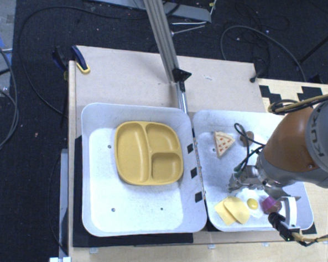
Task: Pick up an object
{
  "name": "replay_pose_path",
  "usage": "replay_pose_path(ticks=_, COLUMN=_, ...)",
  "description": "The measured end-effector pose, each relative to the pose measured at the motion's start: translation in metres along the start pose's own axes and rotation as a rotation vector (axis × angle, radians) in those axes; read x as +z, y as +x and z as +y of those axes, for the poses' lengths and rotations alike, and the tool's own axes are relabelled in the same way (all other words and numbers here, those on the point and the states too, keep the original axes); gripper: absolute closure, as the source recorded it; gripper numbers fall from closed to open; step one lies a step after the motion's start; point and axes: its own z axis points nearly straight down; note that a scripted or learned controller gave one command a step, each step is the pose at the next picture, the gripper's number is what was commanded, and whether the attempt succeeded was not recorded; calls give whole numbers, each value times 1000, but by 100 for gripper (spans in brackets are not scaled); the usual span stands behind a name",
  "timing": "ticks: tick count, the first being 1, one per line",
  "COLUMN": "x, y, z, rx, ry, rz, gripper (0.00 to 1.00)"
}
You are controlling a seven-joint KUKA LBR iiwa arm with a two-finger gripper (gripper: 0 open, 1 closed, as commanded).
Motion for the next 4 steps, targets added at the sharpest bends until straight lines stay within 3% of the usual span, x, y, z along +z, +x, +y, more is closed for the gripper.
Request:
replay_pose_path(ticks=1, x=-54, y=-6, z=-7, rx=-3, ry=12, rz=1, gripper=100)
replay_pose_path(ticks=2, x=-117, y=-7, z=-4, rx=-5, ry=10, rz=0, gripper=100)
replay_pose_path(ticks=3, x=-125, y=-7, z=-3, rx=-4, ry=14, rz=2, gripper=100)
replay_pose_path(ticks=4, x=-133, y=35, z=21, rx=-9, ry=13, rz=2, gripper=100)
